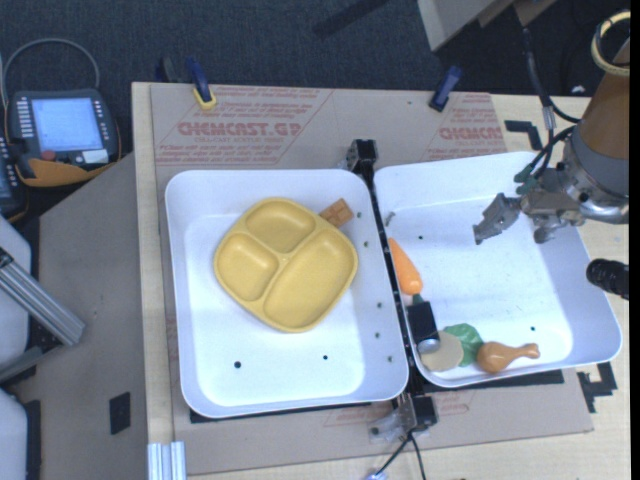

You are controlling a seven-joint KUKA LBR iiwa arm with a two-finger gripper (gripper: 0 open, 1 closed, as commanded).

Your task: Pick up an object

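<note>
My gripper (520,226) hangs over the upper part of the right bin (590,298), open, with bare bin floor showing between its fingers. An orange carrot (404,266) lies against that bin's left wall, well to the gripper's lower left. Along the front of the bin sit a black block (421,320), a beige round piece (443,352), a green item (466,335) and a toy drumstick (507,352). In the left bin (180,268) lies a yellow divided plate (285,263), with a small brown block (336,211) at its upper right corner.
Both bins rest on a cardboard sheet (300,118) held by clamps at the back. A teach pendant (62,128) sits off the bench at the far left. The arm's cables (545,108) run down beside the wrist.
</note>
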